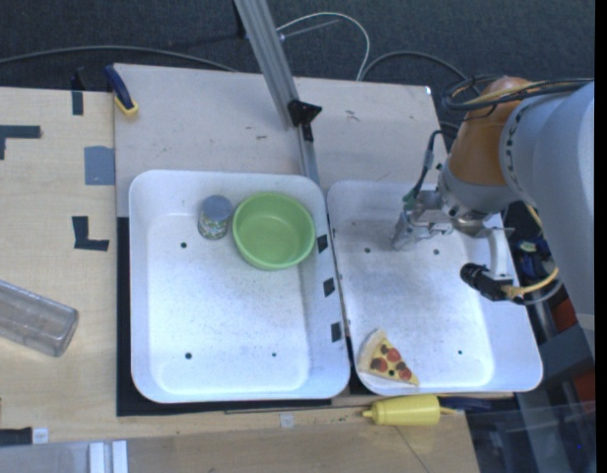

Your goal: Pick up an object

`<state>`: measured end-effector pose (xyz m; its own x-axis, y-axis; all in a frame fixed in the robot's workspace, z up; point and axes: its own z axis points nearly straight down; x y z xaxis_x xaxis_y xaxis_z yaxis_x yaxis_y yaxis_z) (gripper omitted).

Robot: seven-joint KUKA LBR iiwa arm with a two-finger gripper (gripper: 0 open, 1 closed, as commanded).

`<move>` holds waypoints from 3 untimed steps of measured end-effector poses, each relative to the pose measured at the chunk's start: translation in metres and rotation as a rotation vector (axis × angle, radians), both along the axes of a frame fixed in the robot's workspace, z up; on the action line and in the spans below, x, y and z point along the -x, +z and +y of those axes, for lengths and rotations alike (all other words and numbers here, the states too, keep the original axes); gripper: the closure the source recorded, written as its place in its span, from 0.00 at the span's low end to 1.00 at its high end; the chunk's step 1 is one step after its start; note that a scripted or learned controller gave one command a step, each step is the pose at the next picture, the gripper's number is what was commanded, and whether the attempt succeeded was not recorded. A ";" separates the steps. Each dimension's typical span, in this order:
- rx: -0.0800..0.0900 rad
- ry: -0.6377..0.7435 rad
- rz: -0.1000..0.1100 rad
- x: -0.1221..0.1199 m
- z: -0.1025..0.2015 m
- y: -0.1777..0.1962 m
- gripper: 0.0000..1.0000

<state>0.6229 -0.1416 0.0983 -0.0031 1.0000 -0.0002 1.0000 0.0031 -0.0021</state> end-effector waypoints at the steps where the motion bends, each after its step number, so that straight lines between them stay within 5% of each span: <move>1: 0.000 -0.001 -0.005 0.000 0.003 0.043 1.00; 3: 0.000 -0.002 -0.005 0.001 -0.003 0.125 1.00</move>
